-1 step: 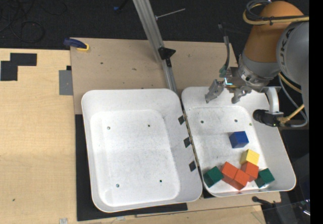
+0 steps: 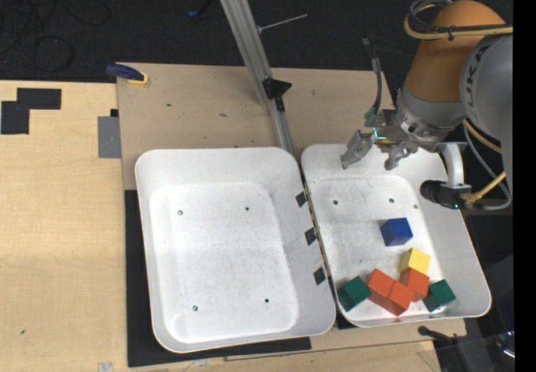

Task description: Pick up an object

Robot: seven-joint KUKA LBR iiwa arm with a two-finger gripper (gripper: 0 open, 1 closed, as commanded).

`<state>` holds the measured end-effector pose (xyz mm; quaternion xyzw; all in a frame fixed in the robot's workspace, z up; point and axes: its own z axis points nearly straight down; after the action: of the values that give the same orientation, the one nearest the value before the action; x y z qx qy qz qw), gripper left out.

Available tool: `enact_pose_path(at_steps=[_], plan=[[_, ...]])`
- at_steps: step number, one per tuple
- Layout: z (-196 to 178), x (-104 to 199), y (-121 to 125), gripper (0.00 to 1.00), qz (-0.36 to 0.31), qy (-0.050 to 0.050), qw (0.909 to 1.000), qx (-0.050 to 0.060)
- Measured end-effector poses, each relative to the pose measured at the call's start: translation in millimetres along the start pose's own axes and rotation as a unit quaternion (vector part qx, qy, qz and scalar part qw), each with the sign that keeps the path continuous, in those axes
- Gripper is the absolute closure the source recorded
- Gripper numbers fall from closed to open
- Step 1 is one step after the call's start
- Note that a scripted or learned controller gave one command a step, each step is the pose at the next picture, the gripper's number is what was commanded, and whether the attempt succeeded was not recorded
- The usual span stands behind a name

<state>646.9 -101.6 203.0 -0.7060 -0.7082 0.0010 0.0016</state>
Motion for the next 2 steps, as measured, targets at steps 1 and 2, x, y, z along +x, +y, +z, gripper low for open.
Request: enact_pose_path(at_steps=[1, 2], plan=[[62.8, 0.2, 4.8, 0.00, 0.000, 0.000, 1.0000, 0.003], [112.4, 1.5, 5.6, 0.00, 0.001, 0.000, 1.0000, -0.001]])
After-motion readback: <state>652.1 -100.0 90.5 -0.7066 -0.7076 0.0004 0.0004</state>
